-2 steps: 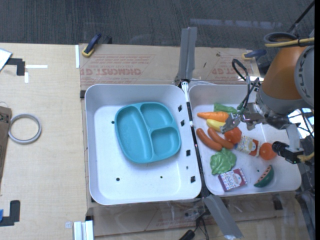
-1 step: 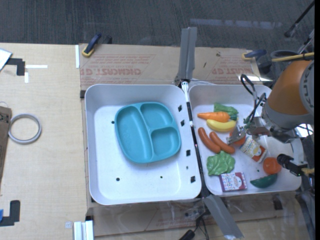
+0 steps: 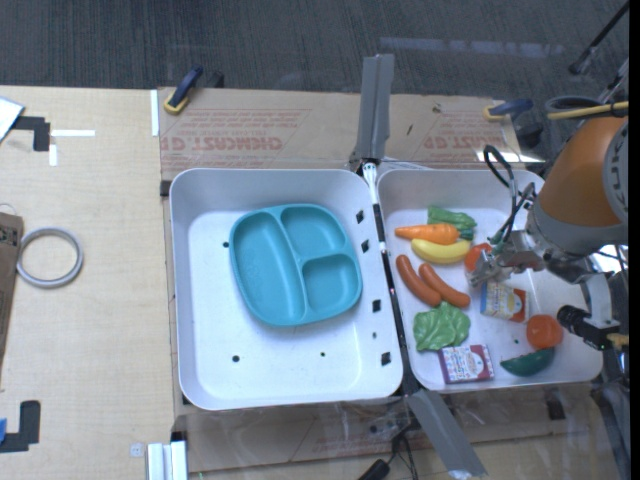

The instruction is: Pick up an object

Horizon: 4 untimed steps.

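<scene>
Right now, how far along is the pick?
Done: the arm has reached into the right bin, and the claw sits low among the toy food, beside the banana and above the small carton.
In hand: nothing visibly between its fingers; whether it is closed can't be told.
Left: grasp and lift. The sausages, lettuce and tomato lie in the bin; the blue plate sits in the left bin.

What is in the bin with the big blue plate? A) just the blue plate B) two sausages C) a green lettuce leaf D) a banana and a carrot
A: the blue plate lies alone in the left bin; the banana, carrot, sausages and lettuce leaf all lie in the right bin.
</scene>
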Available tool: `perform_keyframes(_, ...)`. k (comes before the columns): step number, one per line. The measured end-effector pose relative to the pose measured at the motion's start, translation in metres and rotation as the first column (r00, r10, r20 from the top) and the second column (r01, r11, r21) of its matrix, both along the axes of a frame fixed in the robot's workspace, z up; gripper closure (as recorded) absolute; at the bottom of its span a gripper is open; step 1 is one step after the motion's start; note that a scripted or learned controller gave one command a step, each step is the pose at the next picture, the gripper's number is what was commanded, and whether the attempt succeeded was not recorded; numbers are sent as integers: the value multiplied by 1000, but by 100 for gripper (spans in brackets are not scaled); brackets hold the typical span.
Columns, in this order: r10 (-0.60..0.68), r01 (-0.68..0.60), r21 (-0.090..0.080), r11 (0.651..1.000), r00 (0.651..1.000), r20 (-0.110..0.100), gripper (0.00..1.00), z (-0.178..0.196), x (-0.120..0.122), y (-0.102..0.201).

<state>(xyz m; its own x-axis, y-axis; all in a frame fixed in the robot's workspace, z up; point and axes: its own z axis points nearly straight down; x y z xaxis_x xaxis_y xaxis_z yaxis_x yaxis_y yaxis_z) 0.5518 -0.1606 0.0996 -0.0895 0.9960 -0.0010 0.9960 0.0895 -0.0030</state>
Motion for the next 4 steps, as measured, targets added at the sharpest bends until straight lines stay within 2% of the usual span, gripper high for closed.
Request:
perform_keyframes(1,-289,289,-1,957,957,1,100,100,31,29)
perform_keyframes(2,-137,137,-1,991,991,1,100,144,5,28)
perform_keyframes(3,-137,137,-1,991,991,1,0,144,5,28)
perform_keyframes(4,-65,65,1,998,998,-1,0,64,-14,63)
